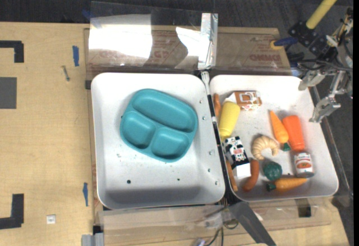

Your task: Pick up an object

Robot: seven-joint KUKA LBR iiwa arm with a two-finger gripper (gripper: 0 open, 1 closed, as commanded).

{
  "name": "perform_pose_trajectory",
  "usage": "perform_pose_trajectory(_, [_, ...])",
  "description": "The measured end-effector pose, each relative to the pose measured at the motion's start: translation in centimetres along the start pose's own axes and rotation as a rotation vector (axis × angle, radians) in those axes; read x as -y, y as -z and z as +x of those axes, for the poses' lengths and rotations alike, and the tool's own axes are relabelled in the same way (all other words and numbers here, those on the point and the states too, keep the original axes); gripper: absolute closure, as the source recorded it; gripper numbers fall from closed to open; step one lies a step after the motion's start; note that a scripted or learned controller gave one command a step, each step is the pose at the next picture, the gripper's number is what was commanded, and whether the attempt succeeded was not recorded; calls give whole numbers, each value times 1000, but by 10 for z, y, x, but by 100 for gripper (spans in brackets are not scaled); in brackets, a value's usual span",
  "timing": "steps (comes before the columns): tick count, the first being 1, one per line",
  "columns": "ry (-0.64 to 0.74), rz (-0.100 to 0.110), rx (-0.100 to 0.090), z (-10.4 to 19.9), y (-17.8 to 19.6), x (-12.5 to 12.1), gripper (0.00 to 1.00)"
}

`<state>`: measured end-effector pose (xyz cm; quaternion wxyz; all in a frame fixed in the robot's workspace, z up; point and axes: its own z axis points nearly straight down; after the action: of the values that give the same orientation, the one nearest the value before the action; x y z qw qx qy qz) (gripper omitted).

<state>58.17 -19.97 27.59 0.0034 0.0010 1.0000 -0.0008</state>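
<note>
Fingers (pixel 324 105) apart, empty, over right bin's (pixel 325 183) outer rim.

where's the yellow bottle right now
In the camera view, the yellow bottle lies in the right bin, near its upper left corner beside the divider, just above the cow-print carton.
</note>
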Motion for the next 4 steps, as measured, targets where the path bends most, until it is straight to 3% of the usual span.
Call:
perform_pose_trajectory(1, [-210, 1, 4, -1, -169, -1, 0])
perform_pose_trajectory(2, [-264, 4, 28, 7, -178, -11, 0])
perform_pose_trajectory(3, [-307, 2, 1, 89, -187, 9, 0])
perform_pose_trajectory(4, [-305, 6, 16, 83, -174, 9, 100])
